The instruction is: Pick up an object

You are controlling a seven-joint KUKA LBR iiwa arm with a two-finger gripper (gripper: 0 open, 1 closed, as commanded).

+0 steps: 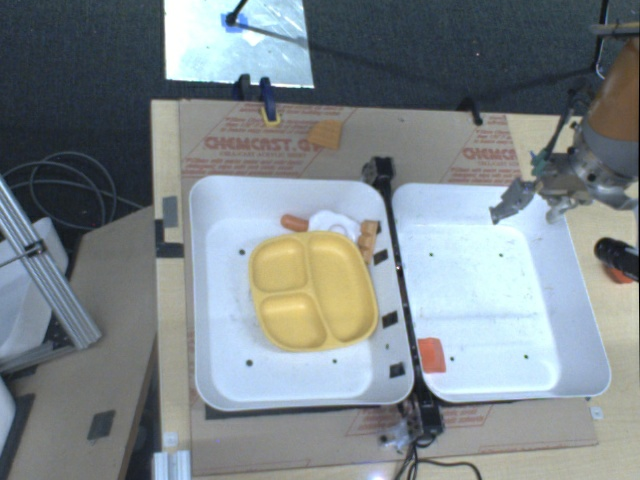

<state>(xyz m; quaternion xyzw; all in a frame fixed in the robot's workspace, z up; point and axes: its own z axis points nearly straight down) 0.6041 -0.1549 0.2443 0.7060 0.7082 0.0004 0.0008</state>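
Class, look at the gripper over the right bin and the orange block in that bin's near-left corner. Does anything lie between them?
Nothing visible does. The gripper hangs over the right bin's far edge, and bare white floor runs from there to the orange block. The yellow tray sits in the left bin, out of the way.

A reflective metal sheet point(238, 26) lies on dark carpet point(80, 58) beyond the table point(170, 118); grey cables point(65, 193) coil at left.
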